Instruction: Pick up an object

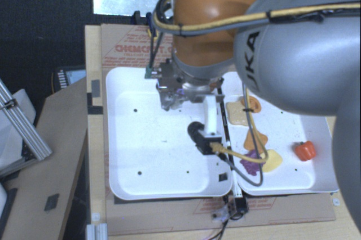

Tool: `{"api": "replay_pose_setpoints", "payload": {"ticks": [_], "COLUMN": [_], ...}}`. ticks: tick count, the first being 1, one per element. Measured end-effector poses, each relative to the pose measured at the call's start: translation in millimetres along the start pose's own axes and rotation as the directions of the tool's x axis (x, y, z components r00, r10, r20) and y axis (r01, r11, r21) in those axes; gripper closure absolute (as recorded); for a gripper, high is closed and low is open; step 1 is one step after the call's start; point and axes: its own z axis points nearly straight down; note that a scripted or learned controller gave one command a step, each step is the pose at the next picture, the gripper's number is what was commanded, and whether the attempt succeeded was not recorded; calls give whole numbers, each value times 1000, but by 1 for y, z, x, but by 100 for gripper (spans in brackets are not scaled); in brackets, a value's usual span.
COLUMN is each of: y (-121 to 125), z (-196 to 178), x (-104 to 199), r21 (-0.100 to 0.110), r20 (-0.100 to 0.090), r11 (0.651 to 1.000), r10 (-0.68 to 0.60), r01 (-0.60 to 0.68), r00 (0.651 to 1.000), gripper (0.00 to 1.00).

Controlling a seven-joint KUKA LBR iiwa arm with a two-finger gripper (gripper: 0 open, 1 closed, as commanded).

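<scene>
Starting on the left: the left bin point(130, 137) sits white and shallow on a cardboard sheet point(127, 47) with red print. Over that bin's far right part hangs the pincer point(170, 96), pointing down, close to the edge shared with the other bin. Wide or narrow? I cannot tell, the wrist hides it from above, and nothing shows in its grasp.

The arm point(304, 58) comes in from the right as a thick grey link crossing high over the right bin point(282, 131). It bends at the orange band point(211, 7), which sits right on top of the pincer.

On to the candidates, all in the right bin, all right of the pincer and apart from it:
- **Cream piece point(236, 113):** the nearest, just right of the pincer, flat and pale. Its long axis runs roughly toward the camera.
- **Orange piece point(252, 103):** touching the cream piece's far side, small and rounded. Its heading is unclear.
- **Purple thing point(251, 156):** right of the pincer and nearer the camera, dark and partly behind a cable. Its shape is hard to read.
- **Yellow piece point(273, 161):** right against the purple thing, a flat blob. Its long axis slants from near left to far right.
- **Red-orange thing point(304, 151):** furthest right of the pincer, stubby and chunky, lying alone. It has no clear long axis.
</scene>
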Motion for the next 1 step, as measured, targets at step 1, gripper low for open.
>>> {"api": "replay_pose_setpoints", "payload": {"ticks": [1], "y": [-39], "z": [-54], "x": [-95], "r21": [-21], "r20": [-6], "r11": [1000], "r10": [8], "r01": [-8], "r00": [1000], "gripper": [100]}}
